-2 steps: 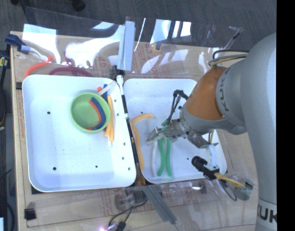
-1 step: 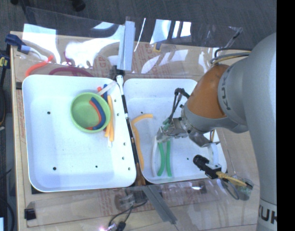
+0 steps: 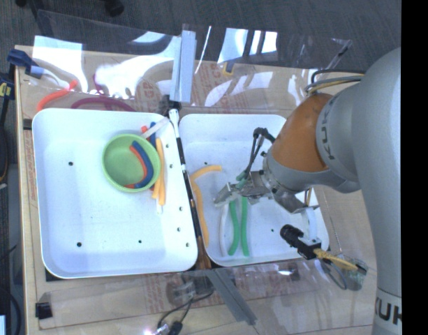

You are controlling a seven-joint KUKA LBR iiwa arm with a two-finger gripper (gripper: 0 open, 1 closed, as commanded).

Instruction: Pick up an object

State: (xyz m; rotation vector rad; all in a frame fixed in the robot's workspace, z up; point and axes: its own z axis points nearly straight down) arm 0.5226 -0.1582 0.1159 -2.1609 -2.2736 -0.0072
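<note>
Green tool: it is lying in the right bin, toward the front wall. Its two long legs are pointing away from the gripper, and its upper end is sitting directly under the gripper.
Gripper: it is hanging low over the top of the green tool. From this slant it is not possible to tell whether it is spread, pressed together or pinching anything, so no hold can be claimed.
Risk at the tool: the gripper is meeting the tool at its end and not its middle, so a grasp there is likely to leave the long legs swinging or slipping free on the lift.
White strip: it is lying just beside the left green leg. A closing grasp is at risk of catching both pieces, or of pushing one aside.
Orange strip: it is curving along the bin's left wall, near the gripper. A sideways correction is liable to nudge it.
Bin wall: the tool's far ends are resting close to the front wall, so a dragged tool is likely to jam there.
Left bin: it is holding a green bowl, well apart from the gripper and in no danger.
</note>
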